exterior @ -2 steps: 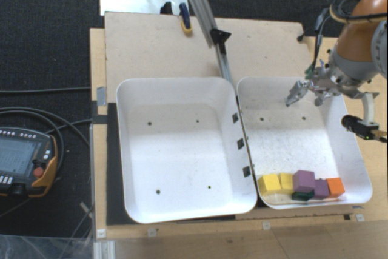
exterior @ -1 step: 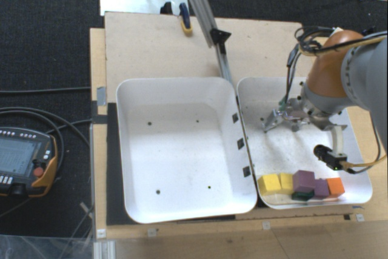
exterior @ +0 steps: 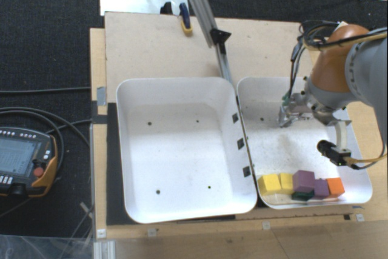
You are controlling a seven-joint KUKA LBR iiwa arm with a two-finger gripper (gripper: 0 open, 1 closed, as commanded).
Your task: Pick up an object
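Observation:
Several small blocks lie along the front edge of the right bin [exterior: 267, 94]: two yellow blocks [exterior: 276, 183], a purple block [exterior: 305, 179], a dark green block [exterior: 302, 195] and an orange block [exterior: 335, 187]. My gripper [exterior: 287, 117] hangs over the middle of the right bin, well behind the blocks, pointing down at bare bin floor. Nothing shows between its fingertips. The grey arm with its orange band [exterior: 330, 67] reaches in from the right.
The left bin [exterior: 130, 100] stands beside the right one, sharing a divider wall. A metal pole [exterior: 203, 3] slants down to the bins' back edge. A teach pendant [exterior: 24, 161] lies on the floor at left.

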